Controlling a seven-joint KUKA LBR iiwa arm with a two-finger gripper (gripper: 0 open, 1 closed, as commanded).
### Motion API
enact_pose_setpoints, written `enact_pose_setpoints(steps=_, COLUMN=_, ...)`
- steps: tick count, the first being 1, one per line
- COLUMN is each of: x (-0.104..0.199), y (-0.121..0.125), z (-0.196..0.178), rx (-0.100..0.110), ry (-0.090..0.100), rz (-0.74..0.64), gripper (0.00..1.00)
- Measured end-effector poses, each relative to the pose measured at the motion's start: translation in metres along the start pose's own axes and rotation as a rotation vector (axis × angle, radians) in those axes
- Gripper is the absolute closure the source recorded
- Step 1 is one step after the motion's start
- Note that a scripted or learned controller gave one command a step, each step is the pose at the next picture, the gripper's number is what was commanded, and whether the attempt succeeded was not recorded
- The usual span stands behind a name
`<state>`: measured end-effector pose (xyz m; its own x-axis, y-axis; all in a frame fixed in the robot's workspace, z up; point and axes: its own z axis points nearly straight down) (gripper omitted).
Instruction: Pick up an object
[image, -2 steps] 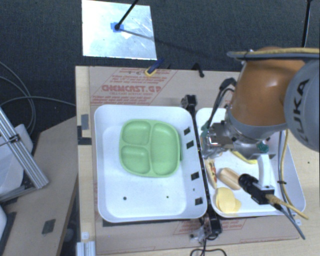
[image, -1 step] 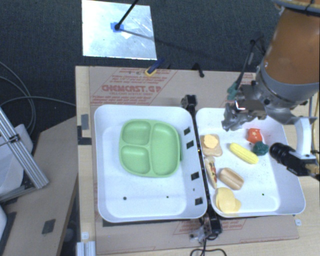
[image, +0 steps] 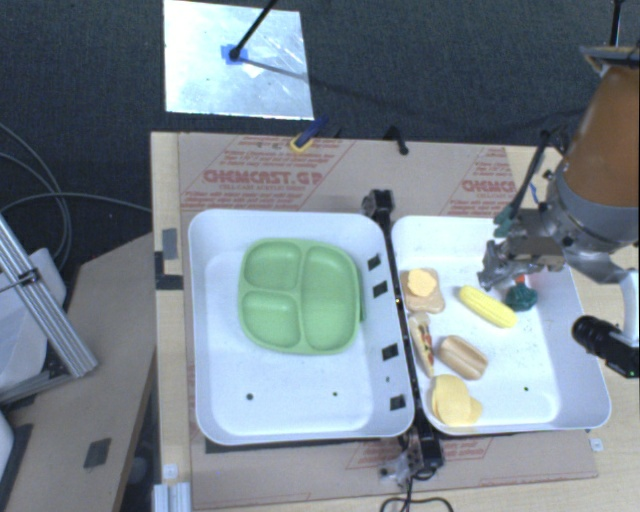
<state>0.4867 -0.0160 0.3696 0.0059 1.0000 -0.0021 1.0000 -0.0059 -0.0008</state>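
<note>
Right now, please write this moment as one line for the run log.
arm: over right bin | gripper: above green toy, beside yellow corn | grasp: not seen | left bin: green divided plate

You're looking at a robot lab bench, not a kitchen: two white bins (image: 225, 420) sit on cardboard (image: 260, 170) over dark carpet (image: 80, 90), loose cables (image: 40, 200) trail on the left, an aluminium frame (image: 35, 310) stands near left, and the food is toy plastic.
</note>
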Motion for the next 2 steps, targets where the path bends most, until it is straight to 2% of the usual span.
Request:
enact_pose_setpoints(steps=1, x=0.073, y=0.008, z=0.034, rx=0.0, ry=0.004, rz=-0.016, gripper=1.0)
enact_pose_setpoints(steps=2, x=0.069, y=0.009, z=0.02, rx=-0.005, ry=0.003, rz=-0.012, gripper=1.0)
